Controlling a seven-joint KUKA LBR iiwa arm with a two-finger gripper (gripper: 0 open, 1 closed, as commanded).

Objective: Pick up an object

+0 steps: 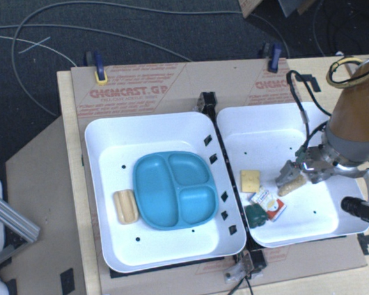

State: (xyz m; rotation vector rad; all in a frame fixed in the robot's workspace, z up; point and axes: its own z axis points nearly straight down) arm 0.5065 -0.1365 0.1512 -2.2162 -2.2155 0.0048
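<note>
My gripper (291, 177) reaches in from the right and hangs low over the middle of the right bin (279, 124). A small tan piece (293, 186) lies right at its tip; whether it is gripped is not visible. Just left of it sit a yellow square block (250, 181), a white and red packet (268, 203) and a dark green object (255, 216) near the bin's front left corner. In the left bin (110, 182) a blue divided plate (175, 189) lies in the middle, with a tan bread-like block (125, 206) beside its left edge.
A black divider with clips (217, 166) runs between the two bins. Black cables (303, 107) loop over the right bin's back right. The arm's grey and orange body (359, 122) covers the right bin's right side. Clamps (100, 66) hold the board's back edge.
</note>
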